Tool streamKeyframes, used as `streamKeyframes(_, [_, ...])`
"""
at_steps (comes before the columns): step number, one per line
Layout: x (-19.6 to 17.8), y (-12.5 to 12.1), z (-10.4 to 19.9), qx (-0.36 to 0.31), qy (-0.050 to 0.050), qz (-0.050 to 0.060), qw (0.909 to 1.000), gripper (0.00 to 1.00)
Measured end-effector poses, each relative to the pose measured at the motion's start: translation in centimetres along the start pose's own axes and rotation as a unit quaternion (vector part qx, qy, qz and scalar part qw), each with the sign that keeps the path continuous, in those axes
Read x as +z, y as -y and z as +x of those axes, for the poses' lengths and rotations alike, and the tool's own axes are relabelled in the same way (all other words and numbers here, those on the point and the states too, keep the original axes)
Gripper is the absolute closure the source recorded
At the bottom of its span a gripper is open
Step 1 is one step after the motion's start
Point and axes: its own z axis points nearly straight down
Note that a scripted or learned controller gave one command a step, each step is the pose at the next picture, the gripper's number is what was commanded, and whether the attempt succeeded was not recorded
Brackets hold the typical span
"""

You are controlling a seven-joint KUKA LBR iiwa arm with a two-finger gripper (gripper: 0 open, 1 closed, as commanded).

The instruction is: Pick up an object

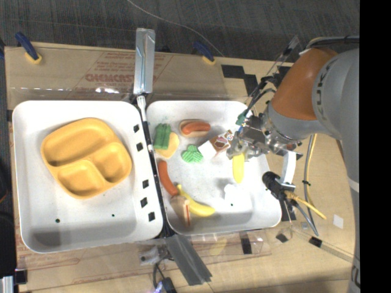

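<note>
Gripper (239, 153) is down over the right side of the right bin (259, 215), arm reaching in from the right, orange band above the wrist. A small yellow piece (238, 170), corn or a little banana, hard to tell, hangs straight down under the fingertips with its top end up in the tool. Looks like the fingers are closed on its top end, so I read it as gripped, though the contact itself is small and partly hidden by the wrist hardware. Whether the piece is clear of the bin floor or just resting on it, can't tell from this angle. Other stuff in the right bin: hot dog (195, 127) at the far side, green-and-yellow item (164, 138) by the left wall, green leafy piece (192, 155) in the middle, small brown-and-white block (221, 143) just left of the gripper, sausage (167, 177) along the left wall, banana (198, 208) near the front edge. Left bin (36, 237) holds a yellow divided tray (87, 156), well apart from the action. Status, my call: approach and grasp done, lift is either just starting or pending. Left to do: raise it clear and confirm it doesn't slip, since the grip is only on the tip of a dangling part.
</note>
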Motion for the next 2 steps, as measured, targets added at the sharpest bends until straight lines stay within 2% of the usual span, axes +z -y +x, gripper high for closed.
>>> streamKeyframes(1, [-1.25,5.5,4.27,0.089,0.0,0.0,0.996,1.0])
streamKeyframes(2, [-2.15,5.46,4.22,0.088,0.0,0.001,0.9961,1.0])
